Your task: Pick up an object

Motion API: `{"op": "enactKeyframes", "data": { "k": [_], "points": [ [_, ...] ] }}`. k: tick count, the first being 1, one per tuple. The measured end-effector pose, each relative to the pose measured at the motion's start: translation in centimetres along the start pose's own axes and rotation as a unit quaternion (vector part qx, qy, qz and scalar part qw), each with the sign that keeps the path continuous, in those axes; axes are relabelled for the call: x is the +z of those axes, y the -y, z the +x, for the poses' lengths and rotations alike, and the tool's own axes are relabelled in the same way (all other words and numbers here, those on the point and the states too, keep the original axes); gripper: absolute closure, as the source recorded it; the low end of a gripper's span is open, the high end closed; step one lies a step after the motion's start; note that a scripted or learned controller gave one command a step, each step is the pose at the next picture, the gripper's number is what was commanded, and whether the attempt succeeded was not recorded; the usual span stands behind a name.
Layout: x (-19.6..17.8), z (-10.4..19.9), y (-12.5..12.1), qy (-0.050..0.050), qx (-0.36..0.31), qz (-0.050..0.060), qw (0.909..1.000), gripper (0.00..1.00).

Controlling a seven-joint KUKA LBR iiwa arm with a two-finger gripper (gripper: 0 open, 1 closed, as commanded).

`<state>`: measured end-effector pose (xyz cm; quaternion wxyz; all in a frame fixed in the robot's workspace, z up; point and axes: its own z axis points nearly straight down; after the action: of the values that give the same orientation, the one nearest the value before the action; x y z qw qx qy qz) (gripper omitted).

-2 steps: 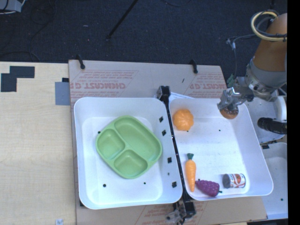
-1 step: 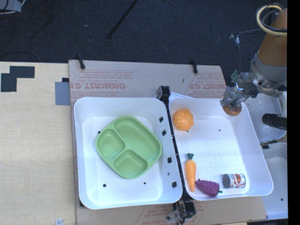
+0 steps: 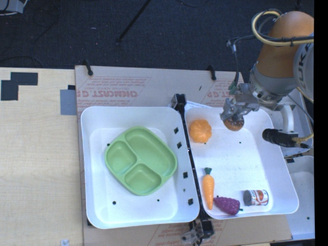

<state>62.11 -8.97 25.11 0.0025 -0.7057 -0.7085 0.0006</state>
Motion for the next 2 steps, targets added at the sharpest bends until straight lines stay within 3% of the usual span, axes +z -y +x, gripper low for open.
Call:
{"op": "enactKeyframes", "data": {
  "k": [2],
  "points": [
    [1.2, 12.0, -0.4, 0.001, 0.000, 0.000, 1.0000, 1.00]
  ]
}}
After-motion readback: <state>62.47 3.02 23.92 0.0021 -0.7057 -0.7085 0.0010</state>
